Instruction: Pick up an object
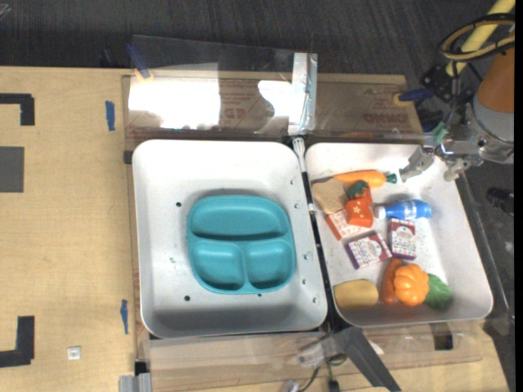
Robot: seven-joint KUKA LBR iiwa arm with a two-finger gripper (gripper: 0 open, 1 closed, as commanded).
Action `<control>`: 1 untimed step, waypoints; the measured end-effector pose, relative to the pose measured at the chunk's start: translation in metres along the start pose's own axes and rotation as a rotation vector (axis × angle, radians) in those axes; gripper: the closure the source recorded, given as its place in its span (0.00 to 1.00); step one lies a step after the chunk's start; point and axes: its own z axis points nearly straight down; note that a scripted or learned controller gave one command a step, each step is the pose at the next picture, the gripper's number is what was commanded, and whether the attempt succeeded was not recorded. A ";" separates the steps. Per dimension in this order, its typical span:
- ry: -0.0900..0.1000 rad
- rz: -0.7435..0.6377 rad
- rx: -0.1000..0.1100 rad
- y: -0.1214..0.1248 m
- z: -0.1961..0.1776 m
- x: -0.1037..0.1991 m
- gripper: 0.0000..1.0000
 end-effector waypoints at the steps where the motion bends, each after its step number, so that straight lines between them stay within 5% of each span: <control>1: -0.009 0.068 -0.021 -0.036 0.096 0.025 0.00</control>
